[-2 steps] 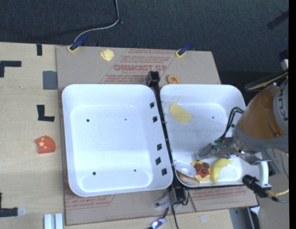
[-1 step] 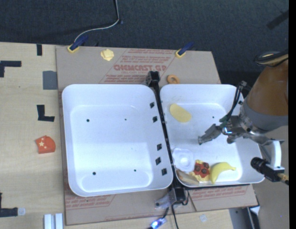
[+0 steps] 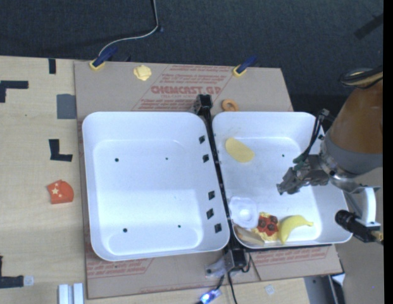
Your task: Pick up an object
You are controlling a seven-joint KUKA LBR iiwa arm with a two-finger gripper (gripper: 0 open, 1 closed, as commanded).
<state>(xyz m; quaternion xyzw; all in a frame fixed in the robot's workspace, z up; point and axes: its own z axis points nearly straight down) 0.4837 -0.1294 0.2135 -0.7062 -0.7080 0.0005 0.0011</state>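
The right bin [image 3: 262, 120] holds a pale yellow flat piece [image 3: 238, 150] near its back left. Along its front edge lie a clear plastic cup [image 3: 242, 211], a red toy with dark spots [image 3: 268, 223] and a yellow banana [image 3: 294, 225]. My gripper [image 3: 289, 183] hangs over the right half of this bin, above the banana and to the right of the yellow piece. I see nothing between its dark fingers, and it touches none of the objects.
The left bin [image 3: 95, 170] sits beside the right one, with a black clip divider [image 3: 211, 170] between them. Outside the bins lie a yellow lump [image 3: 142, 73], a small orange ring [image 3: 229, 105] and a red block [image 3: 61, 192] on the bench.
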